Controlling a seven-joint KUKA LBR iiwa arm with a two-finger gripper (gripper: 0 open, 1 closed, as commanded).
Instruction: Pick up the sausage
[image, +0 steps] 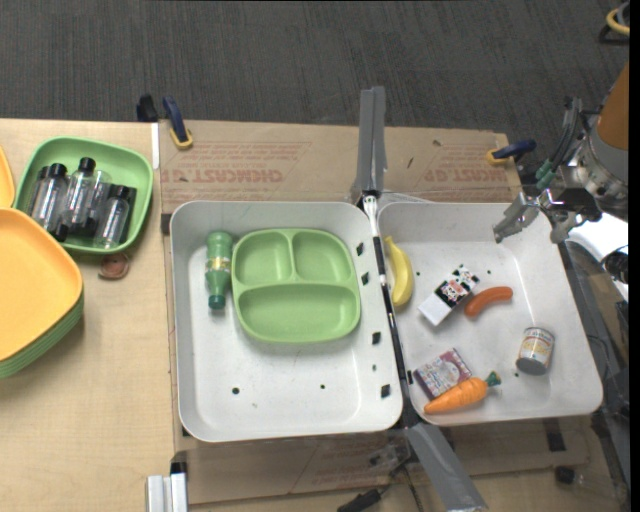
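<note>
Nothing is picked up yet: the sausage (487, 299) lies in the right bin (575, 330), well apart from the gripper (535, 217), which hovers spread and empty near the bin's far corner.

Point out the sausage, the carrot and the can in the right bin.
sausage (488, 299): camera view, middle of its orange-red body.
carrot (461, 394): camera view, middle of the orange root.
can (535, 351): camera view, side label, near the bin's right wall.
</note>
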